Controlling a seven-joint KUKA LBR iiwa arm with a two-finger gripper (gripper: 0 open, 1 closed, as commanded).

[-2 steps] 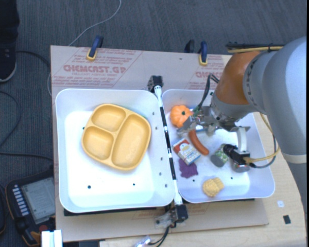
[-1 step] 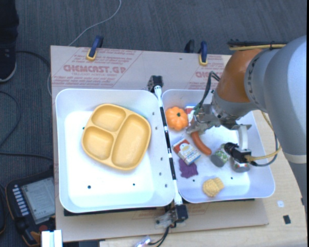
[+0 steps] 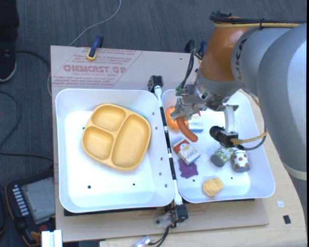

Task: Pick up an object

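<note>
My gripper point(image 3: 184, 111) hangs low over the upper left part of the right bin point(image 3: 262, 187). Just below it lie a red-orange sausage point(image 3: 188, 130) and a round orange piece point(image 3: 171, 119) by the bin's left wall. Partly under the gripper sits a small blue and white carton point(image 3: 195, 123). Further toward the front are a small red and white box point(image 3: 187, 152), a purple piece point(image 3: 188, 170) and a yellow waffle-like piece point(image 3: 212, 187). A grey-green object point(image 3: 220, 157) and a white cup with red spots point(image 3: 240, 161) stand to the right.
The left bin point(image 3: 72, 189) holds a yellow divided plate point(image 3: 116, 136). A black divider rail point(image 3: 166, 138) runs between the bins. The arm's grey body point(image 3: 278, 60) covers the right bin's far right corner. A black fitting with a cable point(image 3: 220, 134) hangs by the wrist.
</note>
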